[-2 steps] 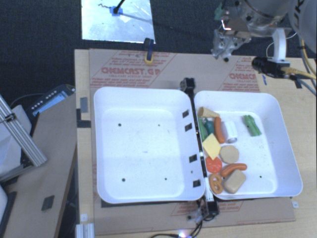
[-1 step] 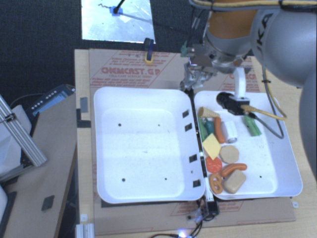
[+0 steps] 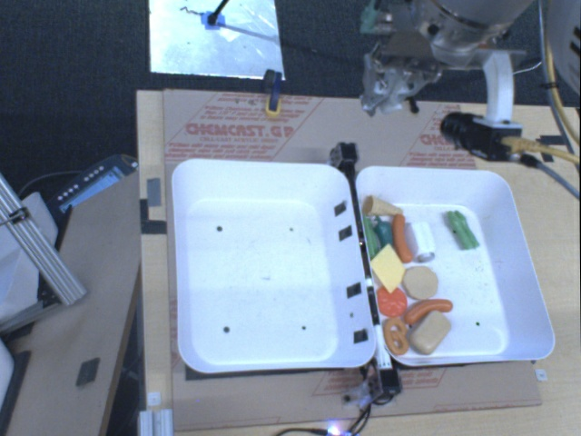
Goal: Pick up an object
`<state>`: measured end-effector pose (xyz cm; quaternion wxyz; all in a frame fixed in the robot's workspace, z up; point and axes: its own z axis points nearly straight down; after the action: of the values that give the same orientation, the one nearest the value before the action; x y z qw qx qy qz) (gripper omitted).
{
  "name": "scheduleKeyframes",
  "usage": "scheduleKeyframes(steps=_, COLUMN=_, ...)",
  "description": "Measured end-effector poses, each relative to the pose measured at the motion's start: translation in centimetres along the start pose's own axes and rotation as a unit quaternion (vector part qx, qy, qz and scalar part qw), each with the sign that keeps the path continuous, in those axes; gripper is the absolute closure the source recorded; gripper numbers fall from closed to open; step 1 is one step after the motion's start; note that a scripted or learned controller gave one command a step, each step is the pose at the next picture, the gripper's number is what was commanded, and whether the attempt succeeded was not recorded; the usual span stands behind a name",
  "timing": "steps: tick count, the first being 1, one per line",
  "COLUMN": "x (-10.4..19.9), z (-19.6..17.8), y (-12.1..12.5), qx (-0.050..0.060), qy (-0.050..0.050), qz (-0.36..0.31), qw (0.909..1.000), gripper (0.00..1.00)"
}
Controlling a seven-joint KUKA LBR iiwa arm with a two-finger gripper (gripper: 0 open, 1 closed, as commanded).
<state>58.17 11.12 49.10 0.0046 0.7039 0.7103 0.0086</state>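
My gripper (image 3: pixel 388 94) hangs high above the bench, over the back edge of the right bin (image 3: pixel 522 271), and I see nothing held under it. In the right bin lie several toy foods along its left side: a yellow cheese wedge (image 3: pixel 388 267), a round tan biscuit (image 3: pixel 420 282), a red tomato slice (image 3: pixel 392 302), an orange sausage (image 3: pixel 428 311), a tan bread piece (image 3: pixel 429 332), a pretzel (image 3: pixel 396 336), a carrot (image 3: pixel 401 237), a white cylinder (image 3: pixel 423 241) and a cone-like piece (image 3: pixel 381 207). A green pod (image 3: pixel 461 229) lies apart, further right.
The left bin (image 3: pixel 263 266) stands beside the right one, joined by a black clipped divider (image 3: pixel 356 252). A shiny sheet (image 3: pixel 216 25) lies on the dark floor at the back. A yellow and blue clamp (image 3: pixel 271 94) sits on the bench's far edge.
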Motion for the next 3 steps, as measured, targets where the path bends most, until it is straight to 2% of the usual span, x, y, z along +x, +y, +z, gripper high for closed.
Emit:
scheduleKeyframes(steps=1, x=5.0, z=7.0, y=-6.0, qx=0.012, qy=-0.003, qz=0.000, qw=0.9999, gripper=1.00)
scheduleKeyframes(steps=2, x=9.9, z=15.9, y=-10.0, qx=0.013, qy=-0.003, qz=0.000, qw=0.9999, gripper=1.00)
scheduleKeyframes(steps=3, x=12.5, z=1.6, y=-9.4, qx=0.002, qy=0.002, qz=0.001, qw=1.0000, gripper=1.00)
